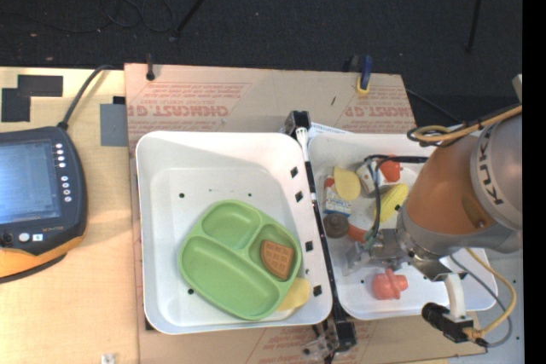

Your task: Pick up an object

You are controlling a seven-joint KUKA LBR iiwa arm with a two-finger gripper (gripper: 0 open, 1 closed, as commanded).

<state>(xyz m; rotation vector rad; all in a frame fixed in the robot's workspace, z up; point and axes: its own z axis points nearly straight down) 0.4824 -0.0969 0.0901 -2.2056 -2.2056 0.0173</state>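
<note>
Cardboard-covered bench (256,94) printed with reversed lettering, unreadable. "KU" legible on arm (486,175) right of end effector (368,245); finger state indeterminable. Red object (388,286) just beside.

Grey KUKA arm (503,175) enters from right edge, bulky and seen from above. Orange band (444,196) wraps arm above wrist. Wrist bends downward and leftward. Pincer (368,247) hangs low at arm's left end, dark metal parts visible. Black and yellow cables loop around arm body. Finger spacing unclear from this angle.
</note>
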